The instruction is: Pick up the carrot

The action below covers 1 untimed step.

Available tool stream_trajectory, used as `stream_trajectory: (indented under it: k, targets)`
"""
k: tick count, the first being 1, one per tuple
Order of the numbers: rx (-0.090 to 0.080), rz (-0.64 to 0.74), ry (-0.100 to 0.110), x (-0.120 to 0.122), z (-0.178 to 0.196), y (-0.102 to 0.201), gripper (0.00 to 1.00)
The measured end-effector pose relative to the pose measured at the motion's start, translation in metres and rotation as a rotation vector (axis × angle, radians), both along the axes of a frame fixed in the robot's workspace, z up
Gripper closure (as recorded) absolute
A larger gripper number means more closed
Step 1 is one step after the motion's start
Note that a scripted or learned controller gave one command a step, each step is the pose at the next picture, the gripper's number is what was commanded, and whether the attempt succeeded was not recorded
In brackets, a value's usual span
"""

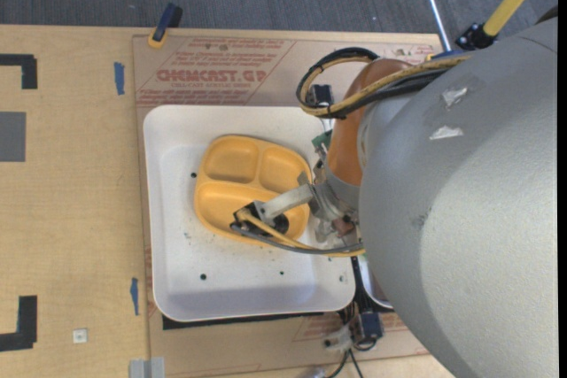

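Observation:
My gripper (331, 222) is low over the right side of the left white bin (173, 217), at the right rim of a yellow divided plate (237, 177). The plate lies in the middle of that bin and its compartments hold nothing that I can see. The grey arm and its orange band (347, 137) cover the bin's right edge and whatever lies under them.
The arm's bulk hides nearly all of the right bin; a sliver of its rim (376, 298) shows at the bottom. A tiny green bit (316, 141) peeks out beside the wrist. Cardboard (213, 75) lies under the bins. Blue tape marks sit on the bench.

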State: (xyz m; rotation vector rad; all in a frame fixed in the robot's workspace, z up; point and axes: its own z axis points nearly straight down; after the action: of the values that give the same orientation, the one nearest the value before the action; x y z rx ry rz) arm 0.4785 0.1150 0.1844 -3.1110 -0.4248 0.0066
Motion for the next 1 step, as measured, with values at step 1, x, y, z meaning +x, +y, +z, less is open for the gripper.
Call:
stream_trajectory:
  k: [1]
  targets:
    - [-0.001, 0.014, -0.005, 0.0011, 0.0629, 0.0072, 1.00]
